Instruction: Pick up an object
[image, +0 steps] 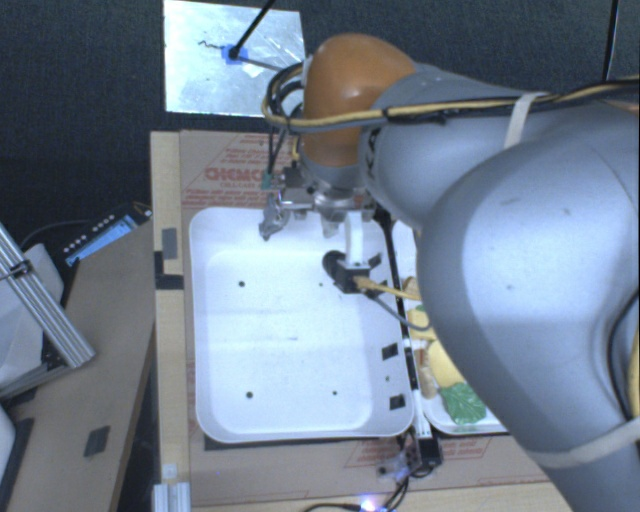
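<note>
Your grey arm hides most of the right bin. The tool hangs over the left bin's far edge; whether it is spread or pressed together, you cannot tell. A green object lies in the right bin's near corner.

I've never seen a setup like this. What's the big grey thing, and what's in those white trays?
One fixed camera looks down at a slant on a bench. The big grey shape is a robot arm reaching in from the right; its hand hangs over the far end of the left white bin. The arm hides most of the right bin, where a green item and some yellowish ones lie. I cannot tell whether the hand holds anything.
</note>
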